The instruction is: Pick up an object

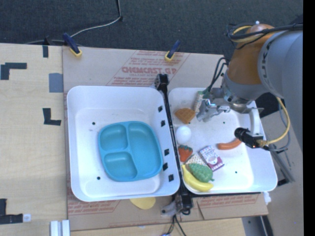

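Note:
The right bin holds a brown bread-like piece, a white egg, a hot dog sausage, a small pink carton, a red-orange vegetable, a green bumpy item and a yellow banana. My gripper hangs over the bin's upper middle, just right of the bread piece, with nothing seen between its fingers. The grey arm with its orange band reaches in from the upper right.
The left bin holds a blue divided plate. A black divider runs between the bins. A yellow object lies below the left bin's front rim. Yellow clamps hold the cardboard at the back.

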Robot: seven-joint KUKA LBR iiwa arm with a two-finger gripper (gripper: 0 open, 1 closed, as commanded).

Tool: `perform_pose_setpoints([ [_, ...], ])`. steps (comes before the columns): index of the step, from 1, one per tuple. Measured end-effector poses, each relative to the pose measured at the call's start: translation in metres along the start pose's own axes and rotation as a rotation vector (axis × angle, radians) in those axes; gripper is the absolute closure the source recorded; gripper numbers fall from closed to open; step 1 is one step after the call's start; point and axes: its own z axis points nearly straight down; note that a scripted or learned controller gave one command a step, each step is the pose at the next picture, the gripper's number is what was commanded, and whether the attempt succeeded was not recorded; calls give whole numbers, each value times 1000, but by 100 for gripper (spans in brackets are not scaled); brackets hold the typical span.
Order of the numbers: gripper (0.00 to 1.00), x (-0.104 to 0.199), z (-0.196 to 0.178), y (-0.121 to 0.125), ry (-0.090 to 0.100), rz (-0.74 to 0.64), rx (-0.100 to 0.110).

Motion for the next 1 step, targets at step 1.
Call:
perform_pose_setpoints([
  [1, 0, 1, 0, 0, 1, -1, 0],
])
